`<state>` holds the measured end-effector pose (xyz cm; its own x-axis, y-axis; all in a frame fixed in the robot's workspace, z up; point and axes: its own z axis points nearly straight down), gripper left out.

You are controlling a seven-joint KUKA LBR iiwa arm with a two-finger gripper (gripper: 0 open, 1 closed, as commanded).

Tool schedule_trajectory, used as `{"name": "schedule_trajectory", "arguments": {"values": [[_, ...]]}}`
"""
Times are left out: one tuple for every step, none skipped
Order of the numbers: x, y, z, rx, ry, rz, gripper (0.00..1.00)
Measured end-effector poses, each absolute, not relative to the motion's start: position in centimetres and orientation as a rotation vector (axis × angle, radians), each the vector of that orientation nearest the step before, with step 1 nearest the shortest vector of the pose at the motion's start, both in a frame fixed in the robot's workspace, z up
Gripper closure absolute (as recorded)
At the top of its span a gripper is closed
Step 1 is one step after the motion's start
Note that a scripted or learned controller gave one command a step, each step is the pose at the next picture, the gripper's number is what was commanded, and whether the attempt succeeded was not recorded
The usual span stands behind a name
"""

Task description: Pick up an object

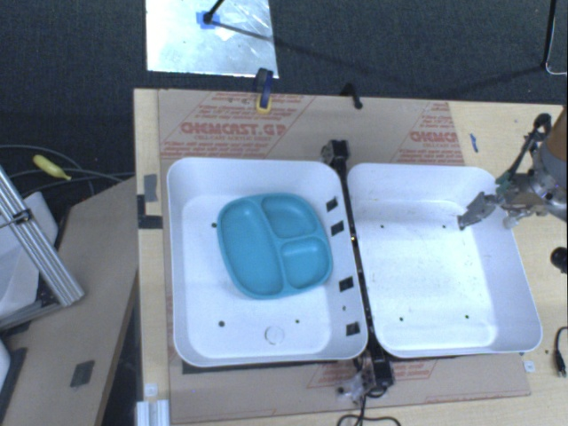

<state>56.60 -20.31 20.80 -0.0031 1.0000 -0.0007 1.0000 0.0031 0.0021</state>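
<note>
A wooden bench (497, 140), faced with brown protective sheeting printed in red lettering, is seen from above against dark carpet, with a reflective silver sheet (213, 25) laid on the floor beyond its far edge. A yellow-handled clamp (264, 90) is fixed at the bench's far edge, and an aluminium frame (35, 247) is seen leaning at the left, near a small yellow object (51, 167) on the floor. Two shallow white bins are set side by side on the bench, joined along a black-clipped seam. In the left bin (191, 193), a blue compartmented tray (272, 243) is shown lying flat near the middle, its long section toward the left and two smaller sections toward the right; a small pale disc (274, 334) rests near the bin's front wall. The right bin (497, 327) is marked only by small dark specks across its floor. The gripper (469, 216) is pictured reaching in from the right, over the right bin's far right part, well apart from the tray; nothing is seen between its fingers, and whether they are parted or closed cannot be told.
</note>
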Motion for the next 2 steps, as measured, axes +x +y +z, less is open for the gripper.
{"name": "schedule_trajectory", "arguments": {"values": [[52.5, -19.5, 28.2, 2.217, 2.218, 0.006, 0.00], [48.7, -17.4, 37.2, 2.207, 2.221, 0.010, 0.00]]}}
